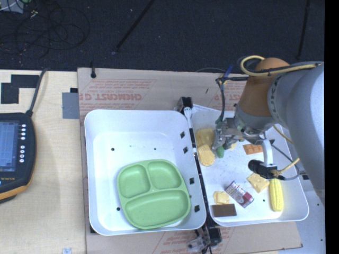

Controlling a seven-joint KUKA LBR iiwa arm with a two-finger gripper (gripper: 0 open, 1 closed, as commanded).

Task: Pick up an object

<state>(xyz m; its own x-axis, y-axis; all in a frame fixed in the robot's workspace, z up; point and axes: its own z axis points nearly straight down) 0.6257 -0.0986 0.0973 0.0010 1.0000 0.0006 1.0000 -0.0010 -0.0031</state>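
Arm: the grey arm (296,94) comes in from 3 o'clock and bends down over the right bin, with its orange band (259,94) above the wrist.
Room: a dark floor with loose cables lies toward 12 o'clock.
Bench: the pale wooden bench (53,205) bears a printed cardboard sheet (132,91) under both bins.
Left bin: the left bin (106,126) is white and shallow, with a green divided plate (153,193) at its 5 o'clock.
Right bin: the right bin (235,168) is white and holds scattered small items.
Controller: a handheld controller (10,152) with a screen lies at the bench's 9 o'clock edge.
Gripper: the gripper (222,141) is low at the right bin's 10 o'clock. Whether it is spread or pressed together cannot be told, and nothing can be seen held.
Nearest things: a yellow slice (205,155) lies just beside the gripper at its 8 o'clock. A second yellow slice (203,137) is at 9 o'clock and a small green bit (220,153) at 6 o'clock.
Other things: a corn cob (275,194) is at the bin's 4 o'clock, with a yellow wedge (258,182) beside it. There is a packet (239,193) near 6 o'clock, a brown block (223,210) at 7 o'clock, and an orange cracker (252,148) near the centre.
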